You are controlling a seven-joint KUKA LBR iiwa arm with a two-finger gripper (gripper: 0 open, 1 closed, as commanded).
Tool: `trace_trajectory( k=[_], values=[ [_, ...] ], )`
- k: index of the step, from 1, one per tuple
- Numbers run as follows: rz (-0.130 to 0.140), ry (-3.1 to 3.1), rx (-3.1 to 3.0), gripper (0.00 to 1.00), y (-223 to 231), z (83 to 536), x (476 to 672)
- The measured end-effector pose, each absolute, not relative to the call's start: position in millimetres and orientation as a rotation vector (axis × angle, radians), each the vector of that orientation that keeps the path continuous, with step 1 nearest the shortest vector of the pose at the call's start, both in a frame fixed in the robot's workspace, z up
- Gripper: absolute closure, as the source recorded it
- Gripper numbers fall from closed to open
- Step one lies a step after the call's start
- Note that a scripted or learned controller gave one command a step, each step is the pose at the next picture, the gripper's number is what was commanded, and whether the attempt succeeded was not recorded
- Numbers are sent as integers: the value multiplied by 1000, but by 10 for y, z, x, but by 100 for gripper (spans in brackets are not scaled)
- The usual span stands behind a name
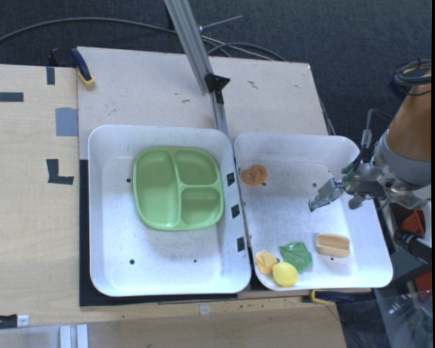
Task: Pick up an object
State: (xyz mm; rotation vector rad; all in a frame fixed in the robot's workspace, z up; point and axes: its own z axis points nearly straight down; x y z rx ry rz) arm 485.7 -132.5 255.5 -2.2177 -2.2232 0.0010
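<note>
Over the right bin (362,227), the arm (413,133) reaches in from the right, with the tool (332,193) poised above bare bin floor near the far right wall. Whether the tool stands wide or narrow cannot be told; nothing is seen held in it.

Step in hand, as judged: approach, prior to any grasp. No object is yet picked. The nearest candidate is the bun (333,245), lying just toward the near side of the tool. The next move calls for shifting the tool toward the near rim, centring it over one object, descending and closing on it. The cluster at the near rim is crowded, so a clean grasp there looks harder than on the bun or the cookie (254,174), each of which lies apart.

Count, largest to smallest:
- Desk (152,85): one.
- Bins: two, the left bin (109,216) and the right.
- Green plate (179,188): one, three compartments, in the left bin.
- Bun: one, right bin.
- Green leaf (296,255): one, near rim.
- Lemon (284,273): one, touching the leaf.
- Cookie: one, far left of the right bin.
- Yellow piece (264,260): one, beside the lemon.
</note>
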Motion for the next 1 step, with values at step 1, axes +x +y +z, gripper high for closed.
trace_trajectory(
  k=[1],
  values=[
    [1,-2223,-2218,0,-1326,2555,4857]
  ],
)
